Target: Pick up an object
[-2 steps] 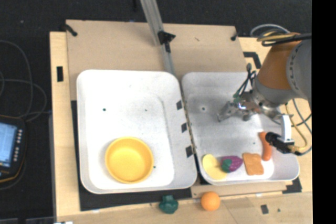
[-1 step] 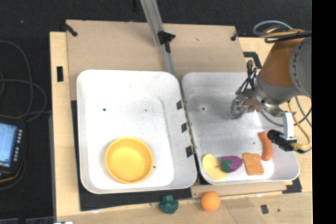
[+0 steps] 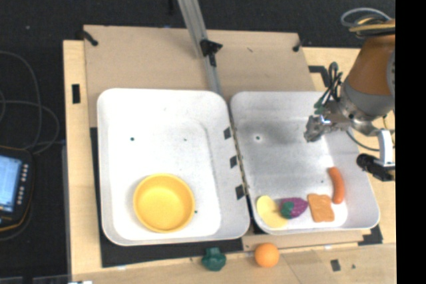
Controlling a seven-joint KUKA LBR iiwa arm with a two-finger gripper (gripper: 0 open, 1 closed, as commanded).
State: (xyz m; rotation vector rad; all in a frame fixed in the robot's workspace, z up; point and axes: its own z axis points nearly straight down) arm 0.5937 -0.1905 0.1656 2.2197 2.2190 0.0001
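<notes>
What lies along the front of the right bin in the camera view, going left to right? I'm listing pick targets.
Pale yellow piece → purple and green toy vegetable → orange bread-like slab → orange-red sausage.

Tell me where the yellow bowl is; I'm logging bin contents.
The yellow bowl sits in the left bin, near its front edge, apart from the food toys in the right bin.

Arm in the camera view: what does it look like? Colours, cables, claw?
The arm is a thick rounded body, with an orange band above a grey wrist section. Thin dark cables loop along its left side down toward the claw, which is small, metallic grey and compact. A pale looped cable sits above the orange band.
</notes>
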